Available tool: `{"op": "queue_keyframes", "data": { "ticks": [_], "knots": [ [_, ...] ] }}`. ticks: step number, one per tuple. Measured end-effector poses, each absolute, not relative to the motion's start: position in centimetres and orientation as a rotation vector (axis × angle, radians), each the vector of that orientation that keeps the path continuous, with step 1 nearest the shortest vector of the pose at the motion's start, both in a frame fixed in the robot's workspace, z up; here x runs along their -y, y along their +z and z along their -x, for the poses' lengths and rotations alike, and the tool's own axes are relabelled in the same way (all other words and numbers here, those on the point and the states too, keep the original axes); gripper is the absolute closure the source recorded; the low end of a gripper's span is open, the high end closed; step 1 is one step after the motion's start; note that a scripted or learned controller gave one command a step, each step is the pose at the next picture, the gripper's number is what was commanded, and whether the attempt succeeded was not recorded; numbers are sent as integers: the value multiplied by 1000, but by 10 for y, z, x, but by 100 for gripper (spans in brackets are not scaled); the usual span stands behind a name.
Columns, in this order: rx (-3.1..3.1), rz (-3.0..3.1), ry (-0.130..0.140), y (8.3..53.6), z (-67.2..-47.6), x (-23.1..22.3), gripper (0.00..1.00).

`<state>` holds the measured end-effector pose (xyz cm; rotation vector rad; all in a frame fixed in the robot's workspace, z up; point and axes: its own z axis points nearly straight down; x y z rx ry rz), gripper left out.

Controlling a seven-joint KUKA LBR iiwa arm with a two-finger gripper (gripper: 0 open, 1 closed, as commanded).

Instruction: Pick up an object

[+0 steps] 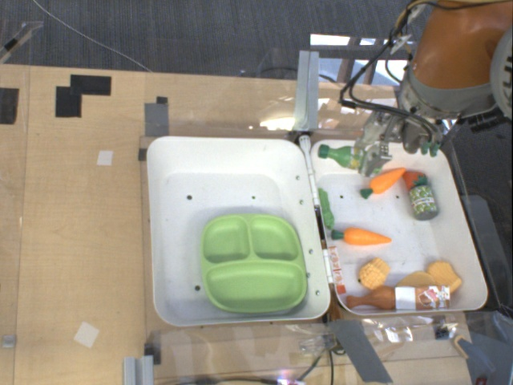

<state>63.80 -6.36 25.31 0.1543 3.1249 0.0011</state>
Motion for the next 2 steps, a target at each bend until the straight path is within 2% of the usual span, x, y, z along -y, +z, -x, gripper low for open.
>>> {"op": "queue_keyframes", "data": {
  "ticks": [1,2],
  "knots": [
    [-3110,-328,1,304,-654,77,100],
    [-3101,-322,3,317,-656,75,100]
  ]
}}
